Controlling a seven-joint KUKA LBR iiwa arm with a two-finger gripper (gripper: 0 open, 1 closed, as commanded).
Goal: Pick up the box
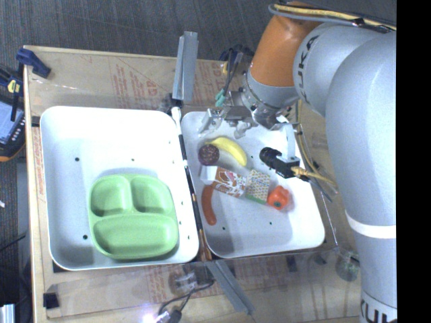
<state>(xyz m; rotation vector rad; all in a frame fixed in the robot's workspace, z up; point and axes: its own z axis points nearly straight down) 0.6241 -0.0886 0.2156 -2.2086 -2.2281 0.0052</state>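
— Is the end effector (232, 116) open or closed?
— I cannot tell; it hangs over the right bin's (306, 237) far edge.
— And the box (242, 184)?
— Flat in that bin's middle, with the banana (229, 150) and a dark round fruit (209, 154) between them, a sausage (209, 205) to its left, an orange toy (279, 198) to its right.

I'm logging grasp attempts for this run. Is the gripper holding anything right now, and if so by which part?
Nothing is held. The box lies in the right bin, apart from the gripper above the banana.
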